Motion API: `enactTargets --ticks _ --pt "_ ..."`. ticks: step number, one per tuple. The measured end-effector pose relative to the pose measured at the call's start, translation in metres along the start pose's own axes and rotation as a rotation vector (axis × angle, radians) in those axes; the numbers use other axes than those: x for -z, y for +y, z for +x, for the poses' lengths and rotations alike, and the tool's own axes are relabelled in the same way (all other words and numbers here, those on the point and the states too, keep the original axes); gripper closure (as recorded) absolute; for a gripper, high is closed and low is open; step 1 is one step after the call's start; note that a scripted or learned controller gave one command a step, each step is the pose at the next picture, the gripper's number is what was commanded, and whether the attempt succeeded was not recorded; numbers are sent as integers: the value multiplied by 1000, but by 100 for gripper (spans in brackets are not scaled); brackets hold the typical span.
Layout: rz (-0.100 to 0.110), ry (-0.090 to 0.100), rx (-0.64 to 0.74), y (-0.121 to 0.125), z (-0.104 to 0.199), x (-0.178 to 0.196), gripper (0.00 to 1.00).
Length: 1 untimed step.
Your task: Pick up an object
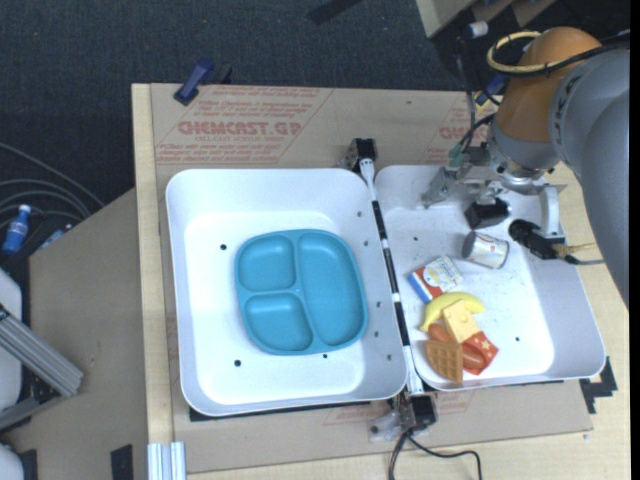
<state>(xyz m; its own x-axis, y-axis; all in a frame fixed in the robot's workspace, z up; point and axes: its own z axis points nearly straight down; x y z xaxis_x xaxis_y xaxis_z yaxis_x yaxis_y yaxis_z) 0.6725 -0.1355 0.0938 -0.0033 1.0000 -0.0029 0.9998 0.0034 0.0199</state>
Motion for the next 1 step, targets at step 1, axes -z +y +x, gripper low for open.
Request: enactTargets --ticks 1 --pt "-6 -7 1 2 -2 13 100"
